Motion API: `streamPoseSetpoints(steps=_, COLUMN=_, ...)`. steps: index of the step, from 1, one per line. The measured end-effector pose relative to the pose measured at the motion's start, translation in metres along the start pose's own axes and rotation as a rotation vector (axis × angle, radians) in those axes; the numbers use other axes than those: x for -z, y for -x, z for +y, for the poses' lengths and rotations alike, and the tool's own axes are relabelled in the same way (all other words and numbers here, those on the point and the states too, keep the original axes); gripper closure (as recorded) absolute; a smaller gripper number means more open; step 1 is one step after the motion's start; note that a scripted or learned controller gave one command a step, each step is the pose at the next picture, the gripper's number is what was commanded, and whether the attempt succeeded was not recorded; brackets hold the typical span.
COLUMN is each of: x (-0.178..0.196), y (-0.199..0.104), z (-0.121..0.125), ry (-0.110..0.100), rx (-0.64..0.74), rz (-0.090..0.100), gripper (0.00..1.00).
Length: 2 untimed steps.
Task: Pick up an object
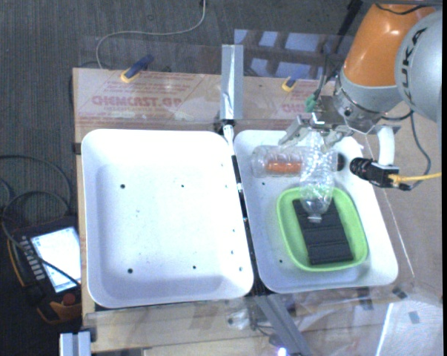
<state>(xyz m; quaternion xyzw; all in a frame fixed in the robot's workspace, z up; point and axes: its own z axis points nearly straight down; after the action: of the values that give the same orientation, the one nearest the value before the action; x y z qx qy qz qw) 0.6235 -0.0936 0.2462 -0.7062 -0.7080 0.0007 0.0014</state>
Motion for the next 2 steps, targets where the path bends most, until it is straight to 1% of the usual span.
streamPoseSetpoints(steps=1, x=-0.151, y=0.011, z=-0.019, ry=0.005, rx=0.139, rz=0.0, gripper=0.0)
streamPoseSetpoints(steps=2, x=-0.145, y=0.036, z=-0.033, ry=0.002, rx=0.258, rz=0.0, gripper=0.0)
